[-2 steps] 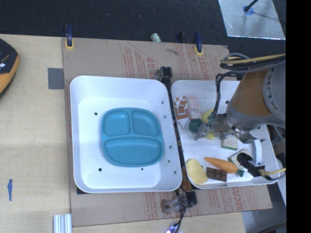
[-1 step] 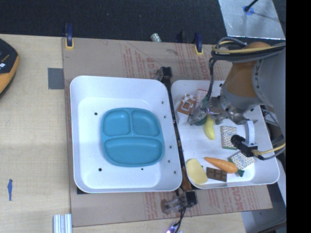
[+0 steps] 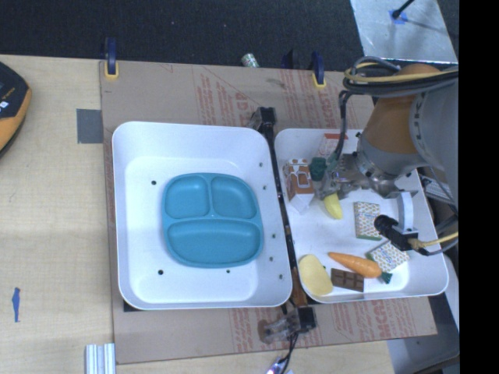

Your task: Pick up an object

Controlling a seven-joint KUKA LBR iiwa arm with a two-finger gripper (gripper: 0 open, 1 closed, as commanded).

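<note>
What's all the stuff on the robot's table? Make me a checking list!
Surface: cardboard sheet clamped on a wooden bench, two white bins side by side.
Job's things: right bin holds carrot, yellow piece, brown bar, patterned cards.
Clutter: blue tray in left bin.
Gripper: gripper low over right bin beside yellow piece; fingers unclear.
Cables: loops on arm.
Surroundings: dark floor, orange object at left edge.

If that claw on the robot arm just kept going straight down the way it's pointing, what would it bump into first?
Most likely the small yellow piece lying just under the gripper in the right bin. Depth is hard to judge from above, so it could slip past it onto the bin floor.
</note>
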